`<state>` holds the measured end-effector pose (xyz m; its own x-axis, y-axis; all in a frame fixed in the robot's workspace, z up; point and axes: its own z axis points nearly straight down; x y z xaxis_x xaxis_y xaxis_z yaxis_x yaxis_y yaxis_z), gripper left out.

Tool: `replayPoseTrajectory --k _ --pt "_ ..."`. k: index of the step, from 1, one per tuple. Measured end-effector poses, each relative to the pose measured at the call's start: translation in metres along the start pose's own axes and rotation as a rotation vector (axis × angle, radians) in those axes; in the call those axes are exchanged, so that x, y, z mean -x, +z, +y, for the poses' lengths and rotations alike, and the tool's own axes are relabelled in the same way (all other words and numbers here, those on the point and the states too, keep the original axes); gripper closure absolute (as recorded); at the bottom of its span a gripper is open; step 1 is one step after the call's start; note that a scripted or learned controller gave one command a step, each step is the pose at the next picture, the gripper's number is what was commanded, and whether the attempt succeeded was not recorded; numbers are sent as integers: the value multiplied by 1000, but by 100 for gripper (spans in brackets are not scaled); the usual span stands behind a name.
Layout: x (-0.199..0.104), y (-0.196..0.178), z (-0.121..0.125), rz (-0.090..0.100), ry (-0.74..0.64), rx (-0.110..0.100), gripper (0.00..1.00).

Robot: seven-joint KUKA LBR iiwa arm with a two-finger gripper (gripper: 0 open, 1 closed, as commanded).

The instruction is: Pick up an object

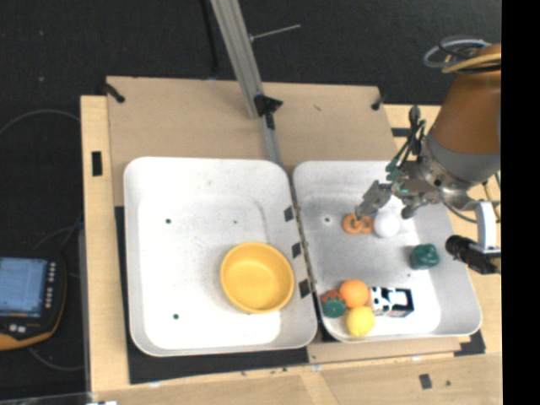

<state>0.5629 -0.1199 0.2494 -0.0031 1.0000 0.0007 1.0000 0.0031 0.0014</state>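
Overhead slanted view of the bench (pixel 97 251) carrying two white bins. The arm (pixel 468 129) is reaching in from the right and is being cut off at the frame's right edge, so its upper links are not visible. Its wrist is covering part of the right bin (pixel 456 310), and the end effector (pixel 384 205) is hanging over that bin's far half; whether its fingers are spread or closed cannot be told, since the wrist and cabling are masking them.

A white ball (pixel 387 224) and an orange ring (pixel 357 224) are lying side by side just beneath the end effector's tip; contact cannot be made out. A green block (pixel 424 256) is sitting to the right, nearer the camera. At the near edge, an orange ball (pixel 354 293), a yellow ball (pixel 360 321), a small green piece (pixel 334 307) and a black-and-white object (pixel 394 302) are clustering together. A yellow bowl (pixel 256 277) is resting in the left bin (pixel 169 192).
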Motion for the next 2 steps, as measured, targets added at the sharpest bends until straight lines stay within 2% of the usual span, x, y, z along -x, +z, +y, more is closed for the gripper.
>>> replayPoseTrajectory --k 1,2 --pt "0 0 0 0 1 1 0" --pt "7 57 -6 -2 3 -4 0"
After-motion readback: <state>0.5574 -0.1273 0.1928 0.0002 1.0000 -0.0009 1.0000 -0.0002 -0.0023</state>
